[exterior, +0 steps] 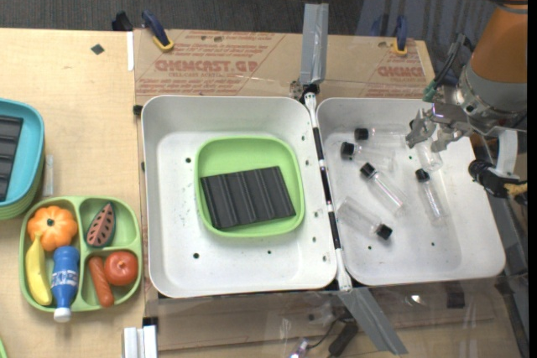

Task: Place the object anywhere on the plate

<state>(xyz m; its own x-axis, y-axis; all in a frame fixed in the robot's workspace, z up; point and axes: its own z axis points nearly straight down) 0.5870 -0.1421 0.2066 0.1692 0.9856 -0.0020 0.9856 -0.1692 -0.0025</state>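
Arm: grey with an orange band, it reaches in from the right over the right bin's (pixel 470 260) upper right corner.
Pincer: the pincer (pixel 430 132) hangs low over the right bin's far side; whether it is spread or pressed together cannot be told, and nothing shows between its tips.
Vials: several clear vials with black caps lie scattered on the right bin's floor, one (pixel 379 187) near the middle, another (pixel 428 190) just below the pincer, a third (pixel 367 222) nearer the front.
Plate: the green plate (pixel 249 152) sits in the left bin (pixel 168 247) and bears a dark ribbed slab (pixel 248 196).
Tabletop: to the left, a green divided tray (pixel 126 218) holds toy food.
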